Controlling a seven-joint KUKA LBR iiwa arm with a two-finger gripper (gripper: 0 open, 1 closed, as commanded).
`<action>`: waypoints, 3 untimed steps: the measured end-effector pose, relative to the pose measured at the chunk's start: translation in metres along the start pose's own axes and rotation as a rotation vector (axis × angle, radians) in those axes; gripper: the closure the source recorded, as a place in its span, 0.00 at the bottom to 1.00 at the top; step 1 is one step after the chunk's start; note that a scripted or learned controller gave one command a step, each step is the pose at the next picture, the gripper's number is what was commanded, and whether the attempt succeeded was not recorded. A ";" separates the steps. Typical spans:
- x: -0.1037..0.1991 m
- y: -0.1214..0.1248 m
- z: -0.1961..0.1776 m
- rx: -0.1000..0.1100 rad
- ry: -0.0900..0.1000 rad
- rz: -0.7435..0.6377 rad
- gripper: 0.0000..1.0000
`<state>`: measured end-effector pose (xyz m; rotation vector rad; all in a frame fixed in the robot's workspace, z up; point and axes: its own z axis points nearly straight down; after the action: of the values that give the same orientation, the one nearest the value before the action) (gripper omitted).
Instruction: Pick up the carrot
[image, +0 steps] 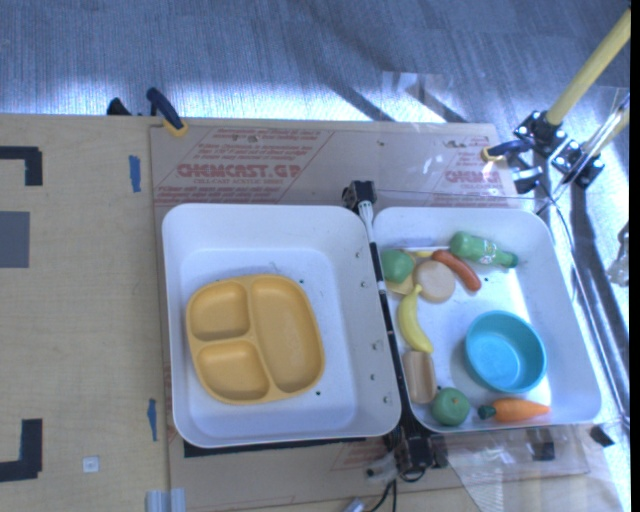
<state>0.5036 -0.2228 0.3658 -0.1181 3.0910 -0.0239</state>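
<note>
The carrot is orange with a dark green stub at its left end. It lies flat along the near wall of the right bin, just below the blue bowl and right of a green round fruit.
The right bin also holds a banana, a tan bread-like piece, a hot dog, a round pale slice, a green fruit and a green vegetable. In the left bin sits a yellow divided plate.
</note>
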 end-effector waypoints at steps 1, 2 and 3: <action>0.000 0.000 0.001 -0.001 0.001 0.000 0.00; -0.003 0.000 -0.012 0.003 -0.010 0.000 1.00; -0.003 0.000 -0.011 0.003 -0.009 0.000 0.00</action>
<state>0.5059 -0.2224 0.3771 -0.1180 3.0816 -0.0276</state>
